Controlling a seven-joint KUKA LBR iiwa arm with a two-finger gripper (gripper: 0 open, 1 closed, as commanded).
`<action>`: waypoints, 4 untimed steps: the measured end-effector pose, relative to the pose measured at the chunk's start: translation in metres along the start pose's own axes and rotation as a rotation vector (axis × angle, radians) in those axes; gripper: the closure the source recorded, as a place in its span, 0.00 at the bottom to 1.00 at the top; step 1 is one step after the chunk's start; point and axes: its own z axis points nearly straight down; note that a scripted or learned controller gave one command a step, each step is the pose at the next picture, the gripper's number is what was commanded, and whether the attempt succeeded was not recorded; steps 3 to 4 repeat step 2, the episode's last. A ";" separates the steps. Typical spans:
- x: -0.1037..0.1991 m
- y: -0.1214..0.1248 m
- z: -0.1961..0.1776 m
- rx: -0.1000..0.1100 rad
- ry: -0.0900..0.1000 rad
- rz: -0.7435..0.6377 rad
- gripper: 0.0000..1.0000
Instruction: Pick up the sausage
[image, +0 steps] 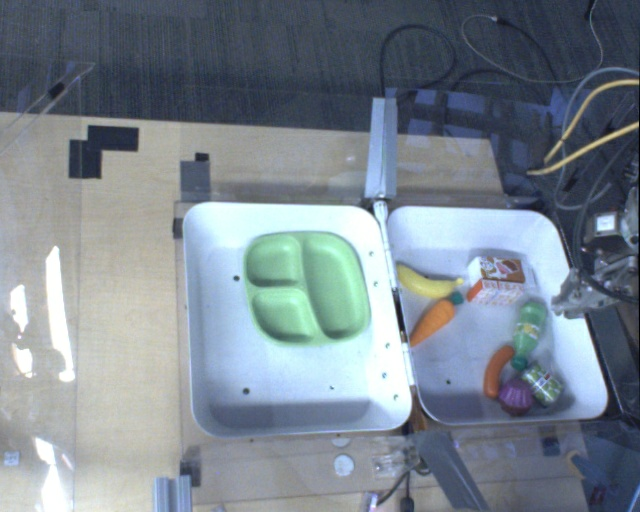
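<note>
The sausage (496, 371), a short orange-red oblong, lies near the front of the right bin (470, 225). A purple round toy (516, 397) and a small green can (543, 384) lie close against it on its right. My gripper (580, 293) hovers at the right bin's right rim, behind and to the right of the sausage and apart from it. Nothing shows in its grasp.
In the right bin there is also a banana (428, 283), a carrot (433, 320), a small red-and-white carton (497, 281) and a green bottle (530, 327). The left bin (215, 300) holds a green divided plate (305, 285). Cables hang at the back right.
</note>
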 end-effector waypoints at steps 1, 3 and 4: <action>-0.046 0.006 -0.019 0.000 -0.003 0.032 1.00; -0.086 -0.023 -0.024 -0.008 -0.001 0.090 1.00; -0.086 -0.023 -0.024 -0.008 -0.001 0.090 1.00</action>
